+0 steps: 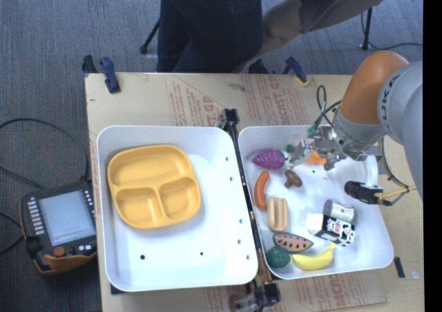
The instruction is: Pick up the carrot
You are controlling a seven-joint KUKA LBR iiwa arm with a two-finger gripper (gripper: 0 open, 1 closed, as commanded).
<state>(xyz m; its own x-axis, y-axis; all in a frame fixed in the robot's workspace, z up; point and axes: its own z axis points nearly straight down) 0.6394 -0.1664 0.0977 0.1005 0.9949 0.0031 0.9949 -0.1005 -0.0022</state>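
A small orange piece, apparently the carrot point(315, 159), lies in the upper middle of the right bin point(373, 248), with a pale green bit on its left. My gripper point(315, 154) hangs directly over it, reaching in from the right, and hides most of it. I cannot tell whether the gripper touches the carrot. A longer orange-red piece point(260, 189) lies by the right bin's left wall, well clear of the gripper.
The right bin also holds purple grapes point(268, 159), a brown mushroom point(293, 179), a hot dog bun point(277, 212), a watermelon slice point(292, 241), a banana point(314, 259) and a cow-patterned carton point(339, 229). A yellow divided plate point(153, 185) sits in the left bin point(207, 262). A person stands behind the bench.
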